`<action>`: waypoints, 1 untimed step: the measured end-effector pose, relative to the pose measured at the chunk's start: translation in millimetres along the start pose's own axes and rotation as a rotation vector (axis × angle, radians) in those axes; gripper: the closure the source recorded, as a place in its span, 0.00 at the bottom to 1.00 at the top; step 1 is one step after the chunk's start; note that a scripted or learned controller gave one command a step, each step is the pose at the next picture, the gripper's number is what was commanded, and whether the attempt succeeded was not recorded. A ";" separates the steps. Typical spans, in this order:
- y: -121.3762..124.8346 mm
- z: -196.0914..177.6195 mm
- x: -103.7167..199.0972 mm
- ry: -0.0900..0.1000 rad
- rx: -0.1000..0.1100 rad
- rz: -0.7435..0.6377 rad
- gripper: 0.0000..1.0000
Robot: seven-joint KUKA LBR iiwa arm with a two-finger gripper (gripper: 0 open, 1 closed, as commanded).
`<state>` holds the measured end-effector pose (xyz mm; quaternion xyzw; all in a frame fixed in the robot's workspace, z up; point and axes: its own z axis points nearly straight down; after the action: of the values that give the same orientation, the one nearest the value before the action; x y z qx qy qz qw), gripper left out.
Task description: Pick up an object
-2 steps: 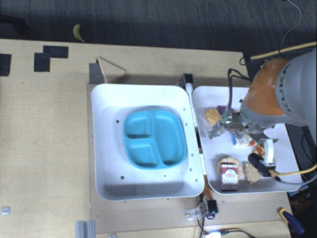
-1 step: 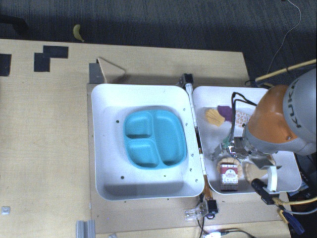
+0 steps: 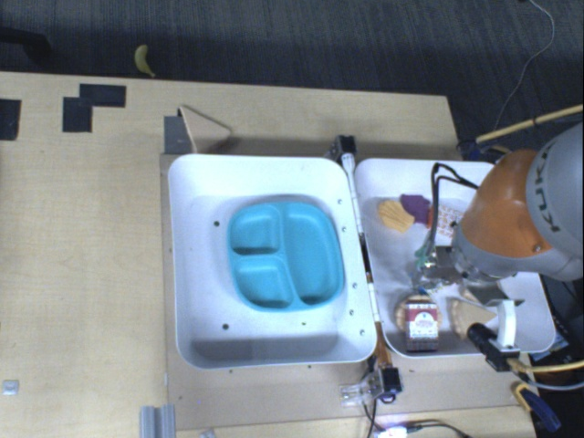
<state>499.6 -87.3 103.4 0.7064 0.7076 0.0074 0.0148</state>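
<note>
The grey arm with its orange band (image 3: 502, 210) reaches over the right bin (image 3: 388, 182). Its gripper (image 3: 429, 265) hangs low in the middle of that bin, just above a small brown and red packet (image 3: 420, 322) near the front wall. A yellow ridged piece (image 3: 394, 214) and a purple item (image 3: 416, 206) lie at the back of the bin, left of the arm. Beside them a white card with red print (image 3: 447, 219) is partly hidden by the arm. A tan thing (image 3: 467, 314) lies right of the packet.
The left bin (image 3: 196, 245) holds a blue divided tray (image 3: 285, 254). A narrow rail (image 3: 358, 235) separates the two bins. Cables and clips (image 3: 383, 386) sit at the front edge of the bench.
</note>
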 end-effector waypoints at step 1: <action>59.7 -81.0 91.5 0.013 0.028 -0.004 1.00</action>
<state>556.6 5.1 185.2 0.7052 0.7090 0.0020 0.0005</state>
